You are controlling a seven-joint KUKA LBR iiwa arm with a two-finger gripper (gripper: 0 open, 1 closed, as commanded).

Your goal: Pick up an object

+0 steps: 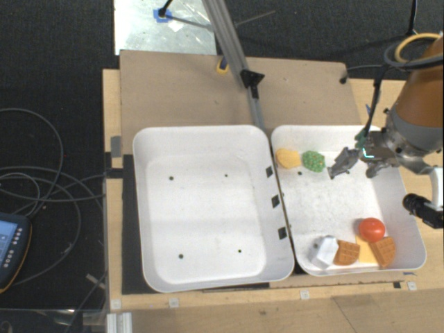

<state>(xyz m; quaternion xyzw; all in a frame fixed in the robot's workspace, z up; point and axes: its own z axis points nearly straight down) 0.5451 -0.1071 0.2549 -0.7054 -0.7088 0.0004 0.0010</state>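
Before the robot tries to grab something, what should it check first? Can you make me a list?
1. Something to grab: ok. The right bin holds a yellow toy, a green toy, a red ball and more.
2. Gripper over that bin: ok, it is above the far end.
3. Nearest target: ok, the green toy lies just left of the gripper.
4. Already holding something: ok, nothing sits between the fingers.
5. Green toy free to lift: cannot tell, it is touching or nearly touching the yellow toy.
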